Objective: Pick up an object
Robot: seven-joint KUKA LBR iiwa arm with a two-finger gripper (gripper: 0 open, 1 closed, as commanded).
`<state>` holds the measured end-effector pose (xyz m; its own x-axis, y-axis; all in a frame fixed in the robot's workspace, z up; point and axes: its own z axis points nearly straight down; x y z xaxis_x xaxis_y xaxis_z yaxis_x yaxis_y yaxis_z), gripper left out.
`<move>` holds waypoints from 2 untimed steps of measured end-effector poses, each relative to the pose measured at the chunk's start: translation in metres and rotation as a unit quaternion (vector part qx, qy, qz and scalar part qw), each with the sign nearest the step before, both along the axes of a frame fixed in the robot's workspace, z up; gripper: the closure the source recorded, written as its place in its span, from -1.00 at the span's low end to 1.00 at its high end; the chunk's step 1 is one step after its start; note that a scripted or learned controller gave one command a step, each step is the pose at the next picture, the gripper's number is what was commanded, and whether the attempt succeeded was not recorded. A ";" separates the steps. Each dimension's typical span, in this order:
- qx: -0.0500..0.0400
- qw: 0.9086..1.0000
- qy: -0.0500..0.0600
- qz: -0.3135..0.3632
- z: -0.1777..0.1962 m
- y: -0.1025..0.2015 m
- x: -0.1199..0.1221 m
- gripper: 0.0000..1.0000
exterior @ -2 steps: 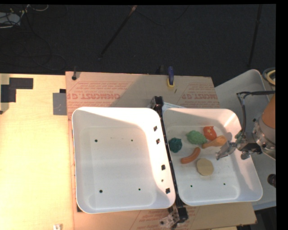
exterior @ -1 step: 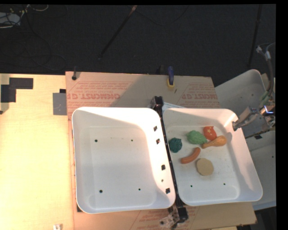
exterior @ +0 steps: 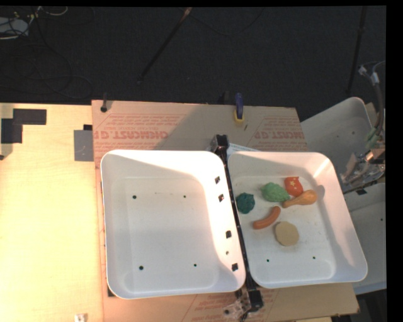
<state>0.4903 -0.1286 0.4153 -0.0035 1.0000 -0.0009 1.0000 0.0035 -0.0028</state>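
Nearest lay the tan disc [exterior: 287, 234] in the right bin [exterior: 340, 264], left of the gripper [exterior: 364, 165] outside the bin's right rim; its grip state was unclear.

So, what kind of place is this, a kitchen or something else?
Probably a robot lab bench, not a kitchen. Two white bins, the left bin and the right bin, sit clipped together on cardboard, the food in the right one looks like toys, and cables lie behind.
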 end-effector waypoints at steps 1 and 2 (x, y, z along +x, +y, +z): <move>0.002 1.000 0.005 0.001 -0.157 0.036 0.038 1.00; 0.001 1.000 -0.003 0.001 -0.059 0.078 0.045 1.00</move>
<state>0.5358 -0.0503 0.3567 -0.0047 1.0000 0.0001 1.0000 0.0047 0.0037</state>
